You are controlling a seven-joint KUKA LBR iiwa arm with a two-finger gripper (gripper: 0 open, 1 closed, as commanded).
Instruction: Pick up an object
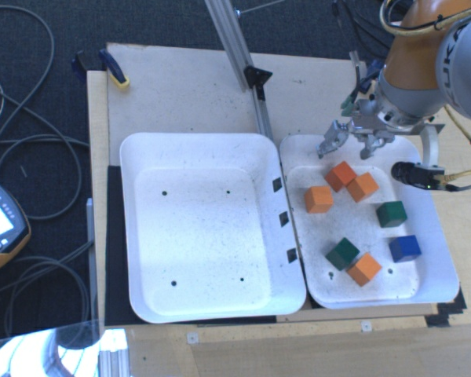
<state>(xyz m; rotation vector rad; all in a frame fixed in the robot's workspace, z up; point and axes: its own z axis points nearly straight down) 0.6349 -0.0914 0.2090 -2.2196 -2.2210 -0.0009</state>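
Observation:
My gripper (350,144) hangs over the far edge of the right bin (432,289), fingers spread open with nothing between them. Just in front of it lie three orange cubes: one (341,174) nearest the fingertips, one (363,186) touching it on the right, and one (319,199) to the left. Further toward the front sit a green cube (392,214), a blue cube (405,247), another green cube (343,253) and a fourth orange cube (365,269).
The left bin (141,163) lies beside the right one, separated by a raised rim with black clips (283,218). A slanted metal rail (235,45) crosses the board behind the bins. A yellow-and-blue tool (114,67) rests at the far left corner.

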